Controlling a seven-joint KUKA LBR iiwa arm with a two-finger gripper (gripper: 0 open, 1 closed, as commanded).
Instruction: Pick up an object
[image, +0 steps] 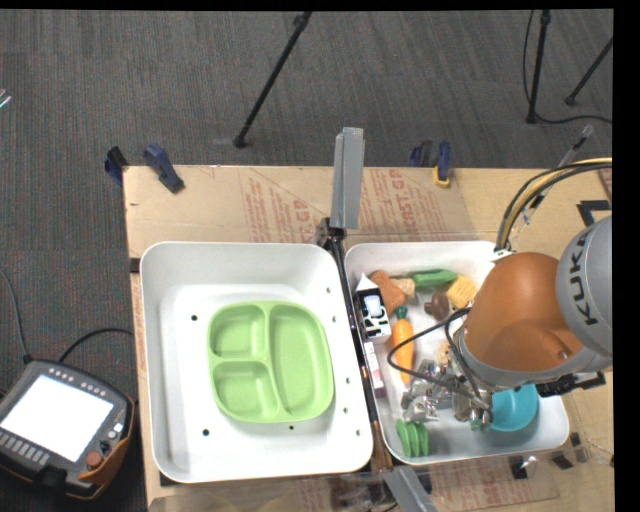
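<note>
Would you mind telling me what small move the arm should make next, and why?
Probably a short descent straight down. The pincer hovers low in the right bin, amid small toys beside the carrot and the teal cup, with nothing visibly between its fingers.

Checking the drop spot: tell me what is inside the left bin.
The left bin holds a green divided plate, lying flat, its three compartments bare. Whatever lies beneath the plate is covered.
</note>
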